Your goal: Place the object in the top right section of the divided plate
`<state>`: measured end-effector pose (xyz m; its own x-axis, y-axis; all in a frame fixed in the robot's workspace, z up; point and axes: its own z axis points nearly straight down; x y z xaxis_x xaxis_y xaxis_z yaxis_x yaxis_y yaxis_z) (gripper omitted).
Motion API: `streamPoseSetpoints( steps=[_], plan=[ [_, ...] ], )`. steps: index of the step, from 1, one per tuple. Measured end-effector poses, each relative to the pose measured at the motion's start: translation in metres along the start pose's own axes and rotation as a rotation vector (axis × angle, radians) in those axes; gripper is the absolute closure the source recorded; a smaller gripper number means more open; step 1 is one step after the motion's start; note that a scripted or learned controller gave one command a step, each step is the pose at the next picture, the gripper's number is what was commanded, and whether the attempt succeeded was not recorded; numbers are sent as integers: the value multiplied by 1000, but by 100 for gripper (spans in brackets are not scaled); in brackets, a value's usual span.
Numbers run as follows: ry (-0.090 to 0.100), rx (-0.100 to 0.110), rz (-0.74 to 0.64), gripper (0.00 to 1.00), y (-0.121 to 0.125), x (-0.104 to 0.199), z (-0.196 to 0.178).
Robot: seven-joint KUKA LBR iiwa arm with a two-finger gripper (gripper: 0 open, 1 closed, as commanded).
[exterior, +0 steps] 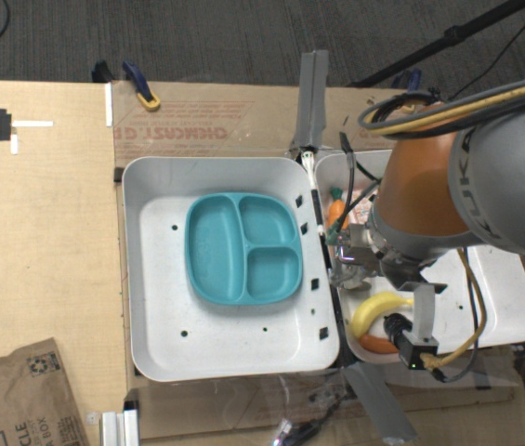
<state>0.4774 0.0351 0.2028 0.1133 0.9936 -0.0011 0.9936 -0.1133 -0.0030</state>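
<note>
- Dark carpet runs along the top of the camera view, and below it a light wooden bench [39, 249] carries two shallow white bins side by side.
- At the bench's 11 o'clock edge lies a clamp with a yellow handle [141, 89]; a sheet of brown cardboard [20, 398] sits at 7 o'clock.
- At the middle, the left bin [150, 342] holds a teal divided plate [243, 247] near its centre, with one long section on the left and two smaller sections on the right, all bare.
- Over at 3 o'clock, the right bin [508, 314] lies under the grey arm [513, 184], whose orange band [420, 193] hangs above the bin's left half.
- A banana [374, 309] rests in the right bin at 5 o'clock from the plate, beside an orange-red piece [374, 344] just below it.
- Another orange item [335, 212] shows near the bins' shared wall at 3 o'clock from the plate.
- The gripper [350, 260] is hidden under the wrist, so I cannot tell how its jaws stand or whether they hold anything.
</note>
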Motion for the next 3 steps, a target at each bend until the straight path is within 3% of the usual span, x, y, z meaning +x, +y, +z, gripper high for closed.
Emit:
streamPoseSetpoints(
  steps=[1, 2, 3],
  plan=[
    [-1, -1, 109, 100, 6, -45, -10],
    [-3, 1, 291, 100, 75, 75, -34],
    [-3, 3, 213, 100, 32, 110, 2]
  ],
)
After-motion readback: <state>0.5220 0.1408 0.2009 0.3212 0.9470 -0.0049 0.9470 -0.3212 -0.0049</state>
